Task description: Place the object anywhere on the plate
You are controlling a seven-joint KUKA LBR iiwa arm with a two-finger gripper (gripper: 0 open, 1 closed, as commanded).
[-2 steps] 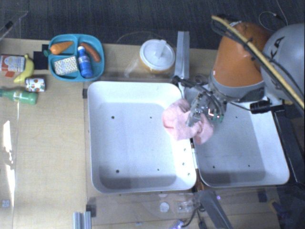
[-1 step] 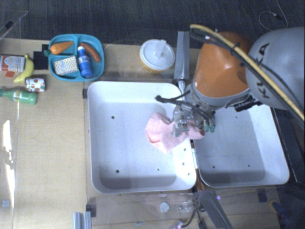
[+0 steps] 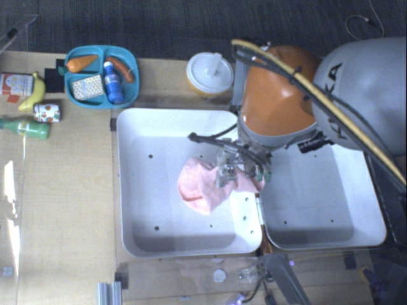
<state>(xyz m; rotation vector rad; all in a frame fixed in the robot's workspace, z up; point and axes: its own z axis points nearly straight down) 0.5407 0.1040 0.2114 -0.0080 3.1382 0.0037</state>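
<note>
Tool [image 3: 227, 170] sits low over the pink plate [image 3: 202, 186] in the left bin [image 3: 137, 189], likely placing (finger state: cannot tell).

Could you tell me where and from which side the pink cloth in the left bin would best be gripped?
Probably from straight above, pinching a raised fold. The pink cloth lies crumpled and low on the floor of the left bin, so it offers no edge to slide under. Its left part is uncovered; the gripper hangs over its right edge.
</note>
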